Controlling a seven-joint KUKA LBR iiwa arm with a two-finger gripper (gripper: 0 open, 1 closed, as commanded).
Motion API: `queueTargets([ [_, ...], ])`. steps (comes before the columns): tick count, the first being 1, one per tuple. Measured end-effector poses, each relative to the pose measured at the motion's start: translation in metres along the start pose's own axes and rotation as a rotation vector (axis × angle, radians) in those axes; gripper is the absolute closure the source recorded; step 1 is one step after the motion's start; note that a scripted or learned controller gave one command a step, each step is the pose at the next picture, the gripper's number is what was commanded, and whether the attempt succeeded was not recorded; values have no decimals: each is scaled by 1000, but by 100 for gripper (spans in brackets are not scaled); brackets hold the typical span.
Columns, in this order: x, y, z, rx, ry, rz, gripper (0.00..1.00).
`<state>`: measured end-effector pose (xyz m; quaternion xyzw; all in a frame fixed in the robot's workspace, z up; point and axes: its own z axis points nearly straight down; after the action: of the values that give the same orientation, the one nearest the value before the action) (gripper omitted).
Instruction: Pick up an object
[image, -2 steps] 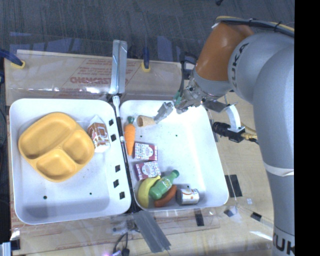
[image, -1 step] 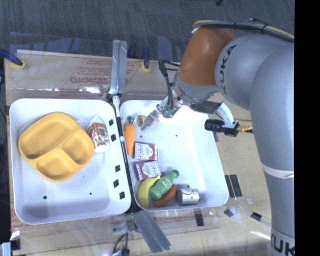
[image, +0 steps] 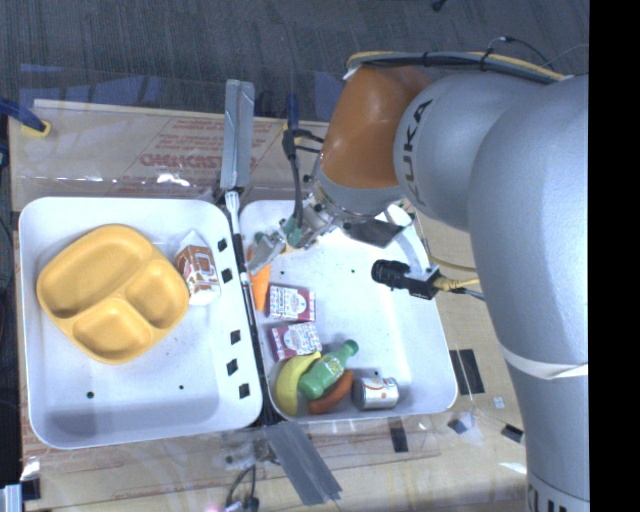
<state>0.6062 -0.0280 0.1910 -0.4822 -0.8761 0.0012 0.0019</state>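
Gripper (image: 290, 235) hovered at the right bin's (image: 425, 350) far-left corner, finger state unclear; open floor right, cartons (image: 291, 302), bottle (image: 327, 368), can (image: 378, 392) near.

Single fixed overhead camera, slanted down on both white bins (image: 30, 300).

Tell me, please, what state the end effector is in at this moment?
End effector: cannot be told; it sits low at the right bin's upper-left corner, just above the carrot, and no object can be seen in its grasp.
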Motion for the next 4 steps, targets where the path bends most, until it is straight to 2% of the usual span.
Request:
queueTargets([
  [1,-48,3,-2,-4,-5,-254,0],
  [2,-17,41,-3,-5,-7,-716,0],
  [3,-67,7,-113,-4,-7,-558,0],
  [4,-29,4,-17,-2,-3,-588,0],
])
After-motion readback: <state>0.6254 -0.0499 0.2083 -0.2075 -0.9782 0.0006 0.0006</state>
